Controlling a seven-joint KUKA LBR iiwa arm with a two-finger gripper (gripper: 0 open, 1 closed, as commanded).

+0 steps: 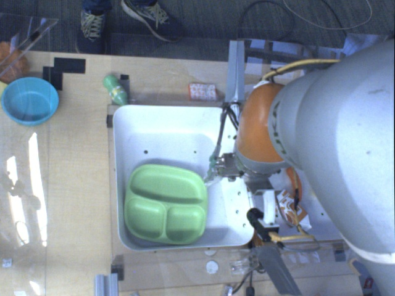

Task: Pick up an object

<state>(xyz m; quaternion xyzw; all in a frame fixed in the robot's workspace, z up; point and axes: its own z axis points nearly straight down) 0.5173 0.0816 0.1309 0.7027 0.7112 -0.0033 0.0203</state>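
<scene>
One green divided tray point(165, 203) sits in the near part of the left white bin point(160, 125). The gripper point(217, 168) hangs just right of the tray's top corner, honestly can't tell its state. One blue bowl point(29, 100) and one green bottle point(115, 89) sit on the counter point(68, 196), left of that bin.

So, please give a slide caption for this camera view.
Arm reaches over the white bin beside a green divided tray.

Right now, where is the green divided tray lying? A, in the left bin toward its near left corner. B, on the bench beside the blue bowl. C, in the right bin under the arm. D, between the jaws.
A: the green divided tray lies flat on the floor of the left bin, toward its near left corner, well apart from the blue bowl out on the bench.
</scene>
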